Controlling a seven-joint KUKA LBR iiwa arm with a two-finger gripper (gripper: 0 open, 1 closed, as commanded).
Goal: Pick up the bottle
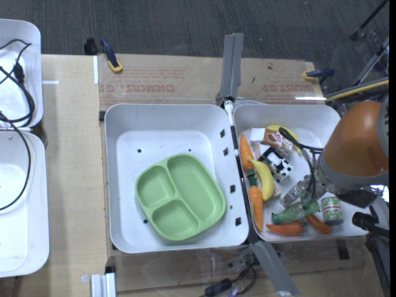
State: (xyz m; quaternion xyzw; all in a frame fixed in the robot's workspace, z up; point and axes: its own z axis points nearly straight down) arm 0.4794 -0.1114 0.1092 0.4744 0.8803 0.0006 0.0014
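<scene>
A small green bottle (293,214) lies on its side near the front of the right bin (322,113), among other items. The arm comes in from the right, its orange band above the bin's right half. The gripper (299,189) hangs low just above and slightly behind the bottle, close to it. I cannot tell whether it touches the bottle. The arm's body hides part of the bin's right side.
Packed around the bottle are a banana (265,179), two carrots (255,204), a red pepper (285,229), a small can (331,209) and a black-and-white toy (279,164). In the left bin (124,166) lies a green divided plate (180,197).
</scene>
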